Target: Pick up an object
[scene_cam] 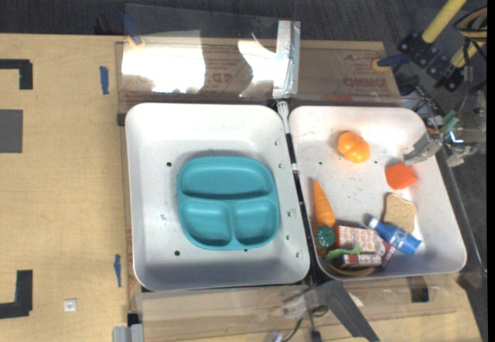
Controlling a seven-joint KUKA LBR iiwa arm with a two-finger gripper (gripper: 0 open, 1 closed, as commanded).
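Teal tray (227, 202) in left bin (147, 131), toys (perhaps food) in right bin (448, 201)

1. The tan desk (54, 201) carries two shallow white bins side by side.
2. The left bin (147, 178) and right bin (448, 232) touch along their inner rims.
3. Black marks (22, 73) and blue tape (104, 79) lie on the desk.

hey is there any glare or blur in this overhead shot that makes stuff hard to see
Camera view: strong glare on the clear plastic sheet behind the bins washes out what lies under it; the far wall of the right bin is also bright. The teal tray and orange ball read sharply. The gripper at the right bin's edge is small and soft, so its fingers are hard to make out.
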